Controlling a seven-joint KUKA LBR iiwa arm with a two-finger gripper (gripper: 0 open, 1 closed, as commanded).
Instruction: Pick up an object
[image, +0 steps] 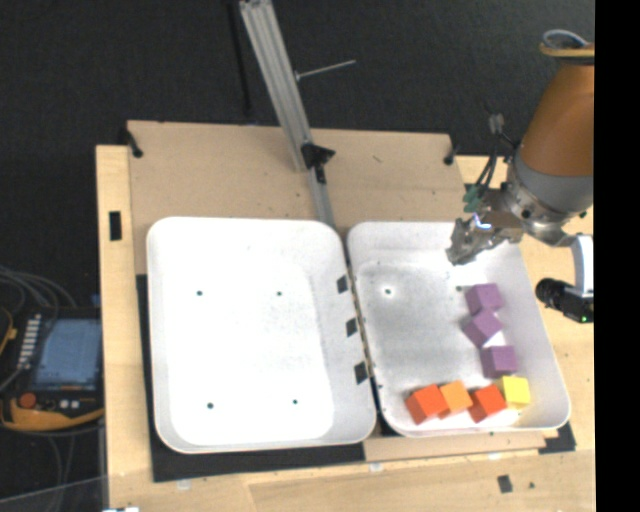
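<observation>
Seven blocks in right bin: three purple blocks in column along bin's right side, long axis running toward bin's near edge; orange blocks, red block, yellow block in row along near edge. Gripper over bin's far right corner, apart from blocks, nothing visibly held; spread or pressed, cannot tell.

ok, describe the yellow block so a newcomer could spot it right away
Start at the right-hand white bin and go to its near right corner, where a row of blocks lies along the front wall. The yellow block ends that row on the right, beside a red-orange block; it's the only yellow one.
</observation>
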